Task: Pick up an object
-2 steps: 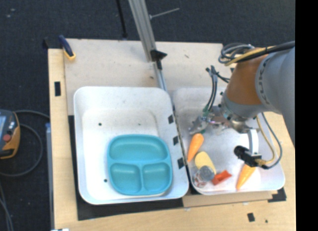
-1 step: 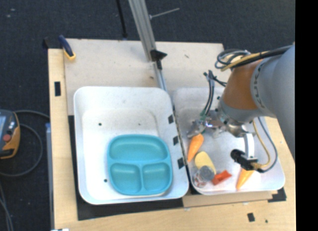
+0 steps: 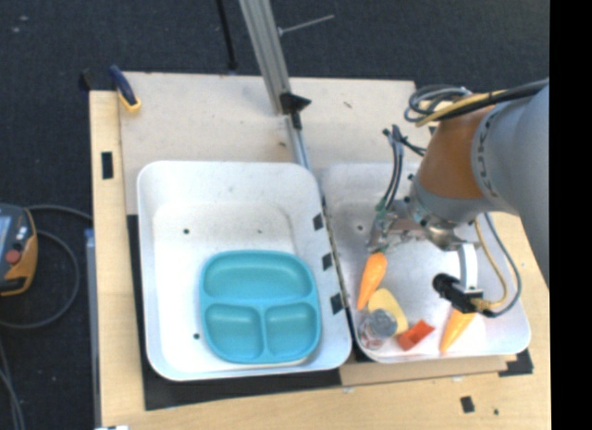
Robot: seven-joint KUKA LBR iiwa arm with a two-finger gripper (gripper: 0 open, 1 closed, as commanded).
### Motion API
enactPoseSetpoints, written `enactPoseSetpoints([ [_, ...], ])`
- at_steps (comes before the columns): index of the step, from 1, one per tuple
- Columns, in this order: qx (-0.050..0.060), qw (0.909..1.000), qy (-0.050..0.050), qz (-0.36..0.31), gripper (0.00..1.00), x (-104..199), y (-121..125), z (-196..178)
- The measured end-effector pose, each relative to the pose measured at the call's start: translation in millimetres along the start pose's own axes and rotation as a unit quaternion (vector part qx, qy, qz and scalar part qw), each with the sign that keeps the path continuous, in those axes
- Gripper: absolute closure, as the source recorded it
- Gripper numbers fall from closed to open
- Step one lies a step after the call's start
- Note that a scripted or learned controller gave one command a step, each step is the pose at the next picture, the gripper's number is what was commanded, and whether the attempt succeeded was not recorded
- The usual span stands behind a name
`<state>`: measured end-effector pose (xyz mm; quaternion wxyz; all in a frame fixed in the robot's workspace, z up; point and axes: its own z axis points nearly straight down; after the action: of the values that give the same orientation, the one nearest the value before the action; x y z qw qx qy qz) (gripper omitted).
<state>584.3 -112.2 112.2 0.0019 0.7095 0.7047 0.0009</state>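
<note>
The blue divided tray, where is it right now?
The blue divided tray lies in the left bin, toward its near edge, across the divide from the carrot.

We see the grey arm [image 3: 518, 132] coming in from the right edge of the view, its thick upper segment slanting down and to the left. Below that segment sits the orange band [image 3: 450, 155], wide and rounded, and under it a short grey wrist section. Loose cables loop around the band and trail down both sides of the wrist. The hand [image 3: 387, 234] points down and to the left from the wrist, its metal parts bunched close under the wrist body. From this slanted angle we cannot make out how it is set.
</note>
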Motion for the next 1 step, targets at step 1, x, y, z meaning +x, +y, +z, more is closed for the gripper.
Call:
enactPoseSetpoints([
  [1,-0.001,1.0,0.0,-0.005,1.0,1.1,9.9,-48.0],
])
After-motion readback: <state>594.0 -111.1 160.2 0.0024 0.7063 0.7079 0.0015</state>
